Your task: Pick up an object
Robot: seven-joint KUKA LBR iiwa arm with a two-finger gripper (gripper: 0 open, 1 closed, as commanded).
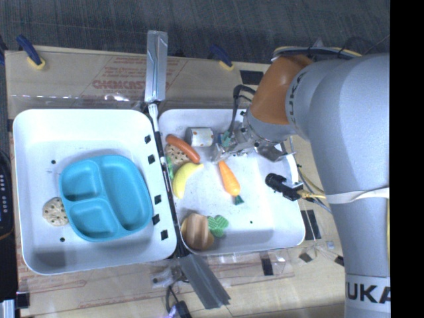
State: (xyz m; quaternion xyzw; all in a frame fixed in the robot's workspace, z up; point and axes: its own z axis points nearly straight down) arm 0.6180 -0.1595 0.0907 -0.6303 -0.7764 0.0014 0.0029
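Dark carpet floor [99,8] behind a cardboard-covered bench [86,78]

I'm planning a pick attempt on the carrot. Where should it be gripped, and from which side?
Probably grip the carrot across its orange middle, coming from above. It lies flat on the right bin floor with open space on both long sides; the green end is narrower.
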